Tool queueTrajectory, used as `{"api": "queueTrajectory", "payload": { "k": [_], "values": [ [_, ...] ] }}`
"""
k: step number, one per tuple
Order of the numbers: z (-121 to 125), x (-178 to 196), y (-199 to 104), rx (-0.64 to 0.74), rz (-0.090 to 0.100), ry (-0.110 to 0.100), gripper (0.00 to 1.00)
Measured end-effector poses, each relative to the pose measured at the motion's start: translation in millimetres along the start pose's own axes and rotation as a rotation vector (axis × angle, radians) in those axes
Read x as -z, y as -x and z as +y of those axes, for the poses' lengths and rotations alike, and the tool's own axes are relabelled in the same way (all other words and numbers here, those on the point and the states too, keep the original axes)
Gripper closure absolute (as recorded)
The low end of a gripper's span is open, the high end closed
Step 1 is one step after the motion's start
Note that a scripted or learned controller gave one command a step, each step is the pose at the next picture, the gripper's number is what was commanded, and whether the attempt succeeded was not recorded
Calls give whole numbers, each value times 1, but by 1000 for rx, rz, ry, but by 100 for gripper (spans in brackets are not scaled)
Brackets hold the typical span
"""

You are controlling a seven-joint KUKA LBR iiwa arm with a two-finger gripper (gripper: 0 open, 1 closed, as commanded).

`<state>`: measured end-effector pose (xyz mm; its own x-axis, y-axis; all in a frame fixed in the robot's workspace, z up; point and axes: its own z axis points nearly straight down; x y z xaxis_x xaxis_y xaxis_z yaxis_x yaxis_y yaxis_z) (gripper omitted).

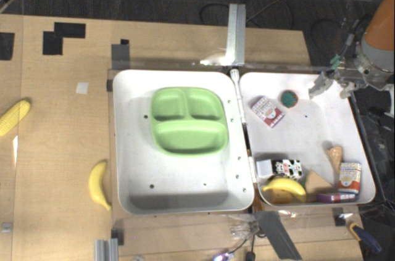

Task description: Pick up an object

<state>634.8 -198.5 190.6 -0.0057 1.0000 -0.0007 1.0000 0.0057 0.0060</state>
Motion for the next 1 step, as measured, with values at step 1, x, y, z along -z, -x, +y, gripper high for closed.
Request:
{"api": "queueTrajectory", "payload": {
  "k": [1],
  "values": [
    [36,49,-22,-73,-1,2,0]
  ]
}}
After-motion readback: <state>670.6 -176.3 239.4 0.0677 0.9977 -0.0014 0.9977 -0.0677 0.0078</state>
